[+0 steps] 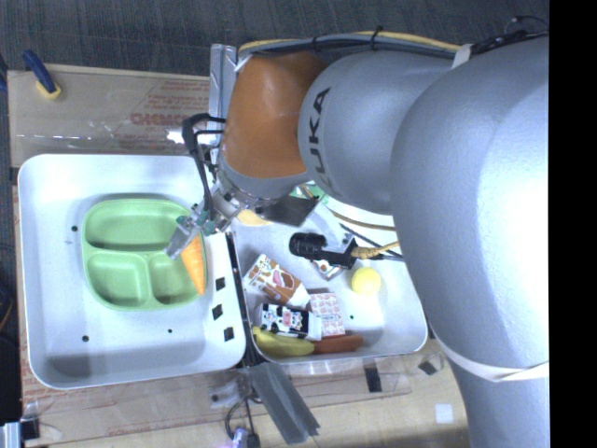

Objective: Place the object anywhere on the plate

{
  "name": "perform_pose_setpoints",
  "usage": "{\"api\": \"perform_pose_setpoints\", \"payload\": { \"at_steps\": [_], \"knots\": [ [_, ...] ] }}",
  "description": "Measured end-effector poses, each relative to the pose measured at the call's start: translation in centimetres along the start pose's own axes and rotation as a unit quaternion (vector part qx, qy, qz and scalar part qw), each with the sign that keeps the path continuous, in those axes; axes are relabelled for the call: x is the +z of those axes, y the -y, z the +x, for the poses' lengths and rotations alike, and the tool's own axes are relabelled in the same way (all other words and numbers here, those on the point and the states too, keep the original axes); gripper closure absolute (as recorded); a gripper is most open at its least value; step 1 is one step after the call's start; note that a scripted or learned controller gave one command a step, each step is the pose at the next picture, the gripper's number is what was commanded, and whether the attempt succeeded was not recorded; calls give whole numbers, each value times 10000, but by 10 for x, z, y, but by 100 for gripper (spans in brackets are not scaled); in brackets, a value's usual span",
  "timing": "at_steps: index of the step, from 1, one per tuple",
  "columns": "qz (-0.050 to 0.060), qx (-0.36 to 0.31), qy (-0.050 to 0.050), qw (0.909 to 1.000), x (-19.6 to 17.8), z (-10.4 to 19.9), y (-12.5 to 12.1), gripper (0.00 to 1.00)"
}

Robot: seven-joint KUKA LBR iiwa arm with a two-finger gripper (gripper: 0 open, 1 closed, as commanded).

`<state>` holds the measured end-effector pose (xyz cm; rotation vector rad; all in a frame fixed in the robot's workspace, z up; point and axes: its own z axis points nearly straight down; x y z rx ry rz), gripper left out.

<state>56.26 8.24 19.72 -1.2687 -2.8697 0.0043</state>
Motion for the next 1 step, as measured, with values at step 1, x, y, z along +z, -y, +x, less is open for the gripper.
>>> {"api": "perform_pose_setpoints", "payload": {
  "at_steps": [1],
  "knots": [
    [-15,-11,13,10000,-13,-25,-5,0]
  ]
}}
